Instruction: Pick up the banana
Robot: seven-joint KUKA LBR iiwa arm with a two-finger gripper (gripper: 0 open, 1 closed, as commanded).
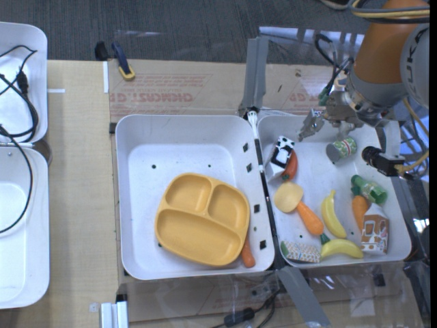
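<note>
Two yellow bananas lie in the right bin (403, 248). One banana (332, 214) stands nearly lengthwise at the bin's middle, and the other banana (341, 249) lies crosswise near the front wall. My gripper (330, 123) hangs over the bin's far end, well behind both bananas, with the orange wrist band above it. A green and white can (341, 147) lies just below the gripper.
Around the bananas lie an orange carrot (311, 219), a green-topped carrot (360, 207), a small carton (374, 232), a patterned pouch (300, 251), a pale round piece (288, 197) and a black-and-white cube (282, 152). The left bin (136, 149) holds a yellow divided plate (203, 217).
</note>
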